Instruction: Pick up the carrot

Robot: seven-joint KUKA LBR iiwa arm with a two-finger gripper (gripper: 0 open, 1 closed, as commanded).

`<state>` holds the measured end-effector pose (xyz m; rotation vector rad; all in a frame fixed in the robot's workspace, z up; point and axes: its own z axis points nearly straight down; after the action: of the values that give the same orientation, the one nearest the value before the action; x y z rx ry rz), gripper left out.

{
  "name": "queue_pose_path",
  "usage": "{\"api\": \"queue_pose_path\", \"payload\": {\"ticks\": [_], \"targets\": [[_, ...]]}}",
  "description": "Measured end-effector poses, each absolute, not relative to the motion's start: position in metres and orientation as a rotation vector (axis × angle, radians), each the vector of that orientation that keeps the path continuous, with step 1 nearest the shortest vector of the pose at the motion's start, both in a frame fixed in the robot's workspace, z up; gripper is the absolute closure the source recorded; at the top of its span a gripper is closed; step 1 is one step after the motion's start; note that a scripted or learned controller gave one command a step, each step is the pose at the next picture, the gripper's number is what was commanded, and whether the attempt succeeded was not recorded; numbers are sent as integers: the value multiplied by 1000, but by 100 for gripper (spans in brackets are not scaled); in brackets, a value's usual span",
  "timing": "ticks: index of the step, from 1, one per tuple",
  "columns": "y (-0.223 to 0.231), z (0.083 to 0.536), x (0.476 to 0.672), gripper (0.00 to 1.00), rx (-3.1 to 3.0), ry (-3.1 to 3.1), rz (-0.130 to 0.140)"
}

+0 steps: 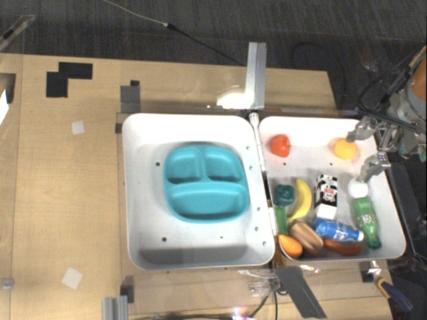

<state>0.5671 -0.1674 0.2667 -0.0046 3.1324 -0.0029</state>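
Hovering over the right bin's [393, 199] far right edge, the empty pincer [372, 151] is spread wide, well apart from the carrot [290, 246] in its near left corner.

Left bin [133, 199]: one teal divided plate [203, 182], three compartments, lying flat near centre. Right bin [303, 131]: red tomato-like item [280, 145] at far left; yellow round fruit [345, 149] at far right; banana [302, 199] mid-bin, beside a dark green item [285, 194]; small black-and-white carton [326, 195]; green bottle [365, 220] along right wall; blue bottle [337, 231] lying flat; hot dog [307, 235] near front. Wooden surface [60, 179] carries both bins.
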Motion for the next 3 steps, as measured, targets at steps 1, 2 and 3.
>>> {"api": "queue_pose_path", "payload": {"ticks": [1, 2, 3], "targets": [[-196, 182, 597, 0, -377, 3113, -1], [-131, 233, 543, 0, -99, 3128, -2], [-36, 202, 519, 0, -457, 3101, 2]]}}
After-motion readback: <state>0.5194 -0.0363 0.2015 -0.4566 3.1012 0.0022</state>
